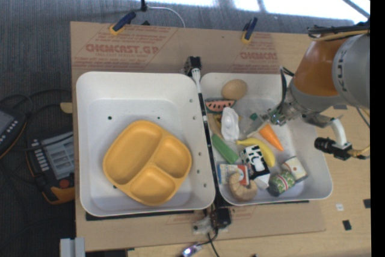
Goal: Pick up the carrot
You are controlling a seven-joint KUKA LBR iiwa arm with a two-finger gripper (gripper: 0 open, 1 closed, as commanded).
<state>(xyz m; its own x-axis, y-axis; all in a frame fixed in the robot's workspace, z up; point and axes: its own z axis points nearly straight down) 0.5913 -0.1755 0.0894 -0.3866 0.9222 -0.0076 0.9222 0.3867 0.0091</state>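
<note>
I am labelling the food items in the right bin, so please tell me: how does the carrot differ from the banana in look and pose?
The carrot is orange and tapers to a point; the banana is yellow and curved. The carrot lies nearer the gripper, at the upper right of the banana, which lies closer to the bin's middle. The carrot looks shorter than the banana. Both lie flat in the right bin, very close together, slanting down toward the right.

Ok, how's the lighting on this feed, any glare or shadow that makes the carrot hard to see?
Camera view: bright sunlight stripes wash out the floor along the top edge; the bins are evenly lit. The right bin wall shows no harsh glare, and the carrot reads as clear orange, only slightly soft. The gripper above it looks blurry and dark, so its details are hard to make out. The yellow tray is sharp.
</note>
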